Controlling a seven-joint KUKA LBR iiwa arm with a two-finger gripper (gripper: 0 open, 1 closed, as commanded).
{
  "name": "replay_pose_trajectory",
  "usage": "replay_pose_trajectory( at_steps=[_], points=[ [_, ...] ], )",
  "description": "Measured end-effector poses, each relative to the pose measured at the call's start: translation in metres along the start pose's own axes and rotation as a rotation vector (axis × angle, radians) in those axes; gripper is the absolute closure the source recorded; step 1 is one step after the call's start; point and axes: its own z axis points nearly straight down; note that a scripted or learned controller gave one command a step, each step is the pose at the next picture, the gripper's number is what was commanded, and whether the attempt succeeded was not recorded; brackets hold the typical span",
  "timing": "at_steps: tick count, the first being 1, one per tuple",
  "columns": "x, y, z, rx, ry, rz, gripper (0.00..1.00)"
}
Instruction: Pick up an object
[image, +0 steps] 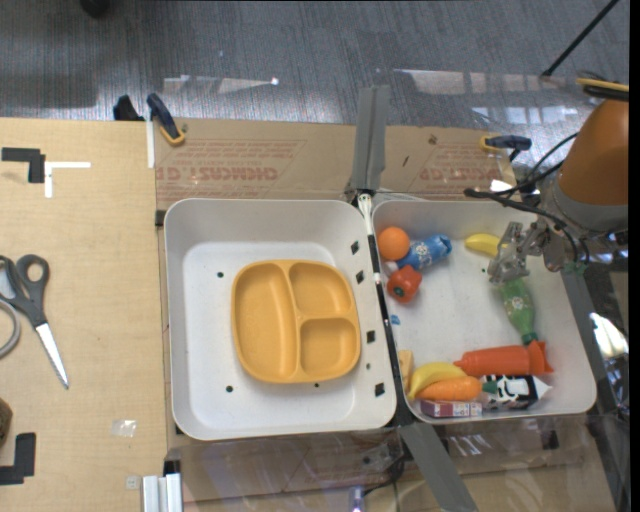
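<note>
My gripper hangs over the right bin near its upper right, just above the top end of a green vegetable-shaped toy. Nothing can be seen held in it. A small yellow banana lies just left of the gripper. Further left sit an orange ball, a blue toy and a red tomato-like toy. Along the bin's front edge lie a red-orange carrot-shaped toy, a yellow banana and a black-and-white carton.
The left bin holds a yellow divided plate. Scissors lie on the wooden bench at far left. Cables and the arm's orange band crowd the right bin's upper right corner.
</note>
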Motion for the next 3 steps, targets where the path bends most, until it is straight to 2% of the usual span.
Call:
replay_pose_trajectory(
  at_steps=[1,2,3],
  points=[
    [0.0,0.0,0.0,0.0,0.0,0.0,0.0],
    [0.015,-0.003,0.012,-0.002,0.008,0.053,0.0],
    [0.013,-0.002,0.001,0.0,0.001,0.05,1.0]
  ],
)
